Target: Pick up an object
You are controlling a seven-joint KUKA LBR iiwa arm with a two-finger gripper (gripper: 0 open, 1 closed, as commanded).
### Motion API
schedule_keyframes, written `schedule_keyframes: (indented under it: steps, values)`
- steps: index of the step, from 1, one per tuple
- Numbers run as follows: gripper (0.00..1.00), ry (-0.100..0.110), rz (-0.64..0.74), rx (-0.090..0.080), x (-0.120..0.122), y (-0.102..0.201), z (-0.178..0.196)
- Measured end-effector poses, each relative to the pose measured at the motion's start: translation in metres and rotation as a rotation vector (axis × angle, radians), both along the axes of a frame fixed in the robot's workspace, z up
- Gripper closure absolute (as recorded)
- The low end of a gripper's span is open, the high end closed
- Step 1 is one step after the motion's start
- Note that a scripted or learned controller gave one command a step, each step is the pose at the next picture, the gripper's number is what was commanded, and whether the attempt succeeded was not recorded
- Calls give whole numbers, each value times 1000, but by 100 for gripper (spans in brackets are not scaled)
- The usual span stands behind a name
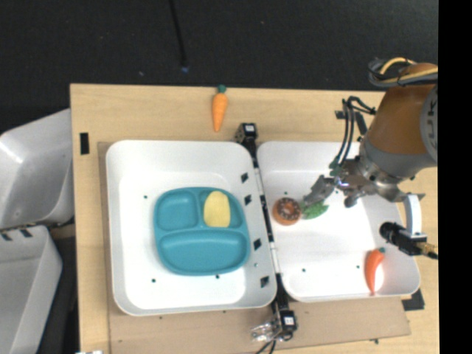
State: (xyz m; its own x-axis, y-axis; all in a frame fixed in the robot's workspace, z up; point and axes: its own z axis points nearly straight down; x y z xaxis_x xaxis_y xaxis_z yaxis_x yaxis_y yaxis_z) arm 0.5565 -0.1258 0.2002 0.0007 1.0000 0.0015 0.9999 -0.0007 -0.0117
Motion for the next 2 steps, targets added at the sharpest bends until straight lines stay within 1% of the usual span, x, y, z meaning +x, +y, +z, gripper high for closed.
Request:
schedule_keyframes:
  steps: [1,2]
  values:
    - [0,-12,2,-2,3,0,6]
    - [0,-8,1,-3,6,-2,-56]
